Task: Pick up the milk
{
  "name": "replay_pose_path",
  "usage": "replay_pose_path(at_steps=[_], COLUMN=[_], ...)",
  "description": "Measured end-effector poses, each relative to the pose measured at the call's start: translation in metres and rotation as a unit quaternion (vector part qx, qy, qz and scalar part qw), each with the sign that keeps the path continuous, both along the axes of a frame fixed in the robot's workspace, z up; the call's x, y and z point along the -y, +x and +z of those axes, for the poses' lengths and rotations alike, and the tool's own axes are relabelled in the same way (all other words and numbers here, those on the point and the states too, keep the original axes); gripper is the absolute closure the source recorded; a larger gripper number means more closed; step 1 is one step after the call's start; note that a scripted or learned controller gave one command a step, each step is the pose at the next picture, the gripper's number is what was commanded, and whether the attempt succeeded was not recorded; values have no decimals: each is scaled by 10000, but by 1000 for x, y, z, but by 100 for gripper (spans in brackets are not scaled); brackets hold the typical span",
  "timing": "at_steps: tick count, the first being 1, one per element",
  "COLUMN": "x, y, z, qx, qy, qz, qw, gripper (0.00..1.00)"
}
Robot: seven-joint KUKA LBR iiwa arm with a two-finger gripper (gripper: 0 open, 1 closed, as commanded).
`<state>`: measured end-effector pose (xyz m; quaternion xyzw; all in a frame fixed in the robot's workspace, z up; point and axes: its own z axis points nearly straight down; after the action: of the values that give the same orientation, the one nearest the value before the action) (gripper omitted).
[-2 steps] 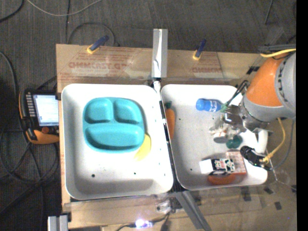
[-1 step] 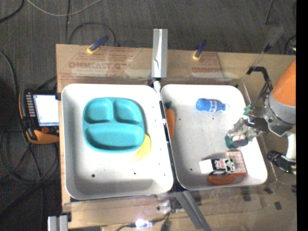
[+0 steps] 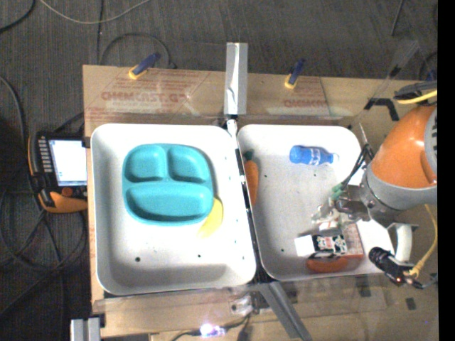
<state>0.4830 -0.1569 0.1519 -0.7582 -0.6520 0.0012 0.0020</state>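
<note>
I see the gripper [image 3: 340, 206] low over the right bin [image 3: 284, 190] near its right wall, just above the white milk carton [image 3: 323, 244] lying by the near edge against an orange-red item [image 3: 334, 263], though I cannot tell its opening.

Gripper [image 3: 340, 215] hangs just above the milk [image 3: 328, 244] in the right bin [image 3: 284, 261]
</note>
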Motion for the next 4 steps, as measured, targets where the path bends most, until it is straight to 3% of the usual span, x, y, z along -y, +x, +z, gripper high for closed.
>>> replay_pose_path(at_steps=[1,2,3,4], x=[-18,-34,-30,10], y=[1,1,1,0], z=[14,61,128,68], qx=[8,7,15,0], qy=[-2,-12,-13,-21], qz=[199,-37,588,-531], qw=[9998,10000,9983,9986], gripper=[100,100,100,100])
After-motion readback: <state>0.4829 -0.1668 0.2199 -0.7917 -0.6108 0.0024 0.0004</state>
